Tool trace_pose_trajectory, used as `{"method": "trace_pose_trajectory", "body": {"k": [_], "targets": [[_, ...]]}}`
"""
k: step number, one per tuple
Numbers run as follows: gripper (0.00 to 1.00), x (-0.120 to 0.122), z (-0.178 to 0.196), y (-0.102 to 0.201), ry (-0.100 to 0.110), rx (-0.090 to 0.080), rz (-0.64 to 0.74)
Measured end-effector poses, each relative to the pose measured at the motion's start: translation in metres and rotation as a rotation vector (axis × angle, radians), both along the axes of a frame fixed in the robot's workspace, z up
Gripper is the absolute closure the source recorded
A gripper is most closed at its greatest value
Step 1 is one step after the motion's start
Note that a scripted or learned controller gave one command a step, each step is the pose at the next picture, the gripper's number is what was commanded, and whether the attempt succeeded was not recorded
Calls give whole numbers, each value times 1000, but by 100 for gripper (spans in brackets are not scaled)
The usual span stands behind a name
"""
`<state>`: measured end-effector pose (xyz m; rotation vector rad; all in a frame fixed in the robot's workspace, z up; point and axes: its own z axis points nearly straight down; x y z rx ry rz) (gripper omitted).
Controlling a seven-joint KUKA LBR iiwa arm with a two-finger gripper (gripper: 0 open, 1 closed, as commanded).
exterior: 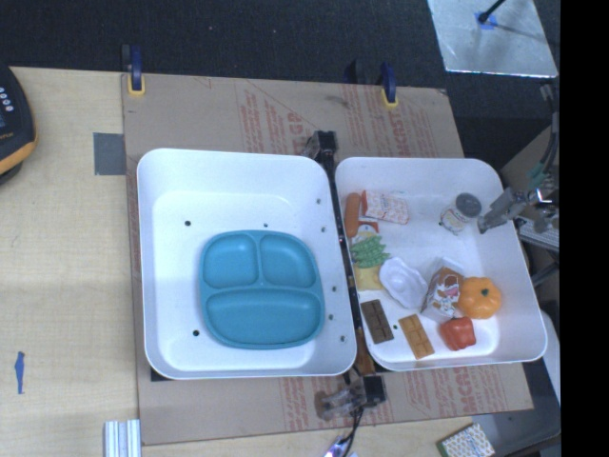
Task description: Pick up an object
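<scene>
The right bin [495, 355] holds several small items. Among them are an orange pumpkin-like toy [479, 298], a red pepper-like toy [458, 333], a brown and white carton [442, 293], a crumpled white piece [402, 282], a small jar with a grey lid [463, 209], an orange sausage [353, 213], a green leafy piece [369, 252], a dark brown bar [377, 320] and a tan cracker [416, 336]. My gripper [497, 215] reaches in at the right rim of that bin, just right of the jar, with nothing seen in its grasp.
The left bin [162, 188] carries a blue divided plate [262, 288]. A white and red packet [385, 208] lies beside the sausage. Clamps hold the cardboard sheet [285, 112] at the back. A dark device [11, 122] sits at the far left of the bench.
</scene>
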<state>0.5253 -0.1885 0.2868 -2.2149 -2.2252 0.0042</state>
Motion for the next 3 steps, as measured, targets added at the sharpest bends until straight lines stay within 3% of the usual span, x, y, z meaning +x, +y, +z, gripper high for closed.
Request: {"method": "trace_pose_trajectory", "body": {"k": [1,2,3], "targets": [[0,110,-113,18,-2,-1,6],[0,41,-85,44,4,1,-1],[0,-30,-124,36,10,3,-3]]}}
